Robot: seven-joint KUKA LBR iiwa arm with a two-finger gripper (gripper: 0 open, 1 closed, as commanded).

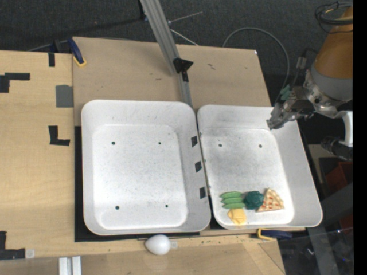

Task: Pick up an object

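Two white bins side by side on your table, toys bunched in one corner.
Your end effector [275,122] hangs over the right bin's [241,159] far right rim; its grip can't be told. Green pods [231,197], broccoli [253,199], pizza slice [270,201] and yellow piece [237,215] crowd its near edge.

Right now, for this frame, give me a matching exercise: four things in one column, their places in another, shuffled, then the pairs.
Things:
1. end effector
2. pizza slice toy
3. white egg-shaped object
4. green pea pod toy

Places:
A. on the bench, in front of the left bin
B. over the right bin's far right corner
C. near edge of the right bin, rightmost of the cluster
D. near edge of the right bin, leftmost of the cluster

Pairs: 1-B, 2-C, 3-A, 4-D
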